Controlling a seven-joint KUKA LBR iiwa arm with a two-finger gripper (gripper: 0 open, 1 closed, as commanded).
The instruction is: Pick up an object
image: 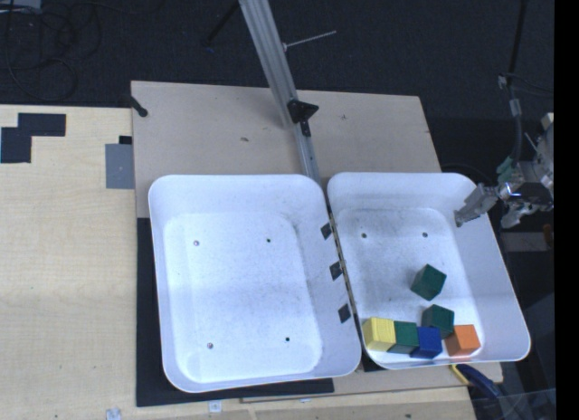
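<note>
Several small blocks lie in the right bin (398,194). A dark green cube (429,281) sits alone near the bin's middle right. Along the front edge a yellow block (380,333), a green block (404,335), a blue block (427,342), an orange block (463,339) and another dark green block (439,318) are crowded together. My gripper (472,206) hangs over the bin's right rim, well behind the blocks and apart from all of them. Nothing shows in its grasp.
The left bin (181,194) stands beside the right one, with black clips (335,270) along the shared rim. A slanted aluminium rail (271,56) rises behind the bins. Both bins rest on a tan board (217,128).
</note>
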